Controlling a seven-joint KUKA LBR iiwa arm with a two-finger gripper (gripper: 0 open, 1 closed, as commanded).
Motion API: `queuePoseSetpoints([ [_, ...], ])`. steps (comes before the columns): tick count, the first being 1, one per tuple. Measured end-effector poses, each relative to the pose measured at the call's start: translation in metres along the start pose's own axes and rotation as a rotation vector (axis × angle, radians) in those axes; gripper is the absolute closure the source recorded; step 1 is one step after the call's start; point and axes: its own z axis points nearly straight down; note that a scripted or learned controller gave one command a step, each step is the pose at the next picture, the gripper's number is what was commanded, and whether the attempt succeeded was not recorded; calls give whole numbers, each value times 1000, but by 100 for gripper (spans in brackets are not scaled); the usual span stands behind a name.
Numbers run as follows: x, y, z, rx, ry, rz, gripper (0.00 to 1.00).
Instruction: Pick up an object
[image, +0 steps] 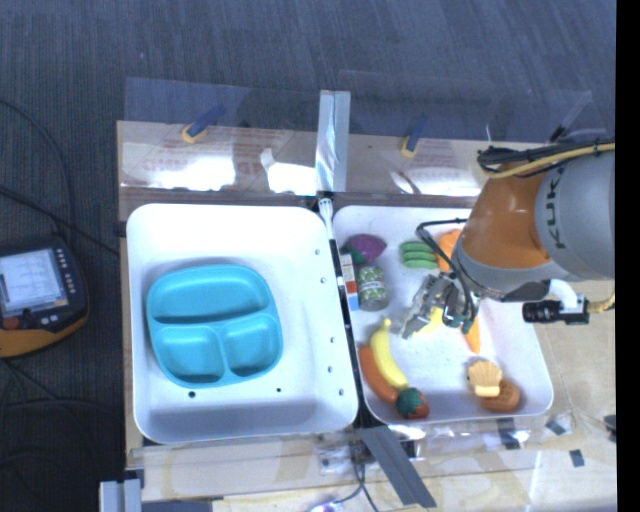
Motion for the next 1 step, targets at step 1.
queuePoseSetpoints([
  [1, -97, -15, 1, 1, -4, 74, 100],
])
